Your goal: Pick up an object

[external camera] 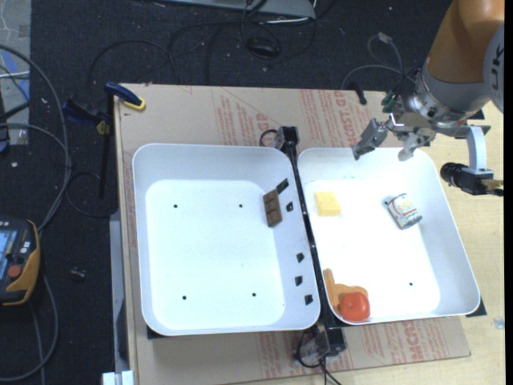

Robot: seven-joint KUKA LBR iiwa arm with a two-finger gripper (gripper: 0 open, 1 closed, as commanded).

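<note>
The two fingers [368, 140] stand apart, one at the left and one at the right, with nothing between them. The gripper [387, 141] hangs above the far rim of the right bin [453, 239], near that bin's far right corner, and touches none of the things inside. Above it the grey wrist joins the arm [465, 38], whose orange band shows at the bench's far right corner.

Inside the right bin, a small can [403, 211] with a coloured label lies on its side toward the right wall, nearest to the gripper of all the things but well apart from it. A yellow block [327, 204] lies flat near the bin's left wall, at about the same depth as the can. In the near left corner a red tomato [354, 304] sits against the rim, touching an orange piece [337, 288] just beyond it.

The left bin [160, 167] holds a brown chocolate bar [273, 208] close to its right wall, tilted a little. Small dark clips run along the seam where the two bins meet.

Both bins rest side by side on a sheet of cardboard [208, 111] covering the bench [493, 239]. At the bench's far left corner a blue and yellow clamp [124, 95] grips the cardboard's edge. Cables trail over the dark floor [200, 46] beyond the far edge.
</note>
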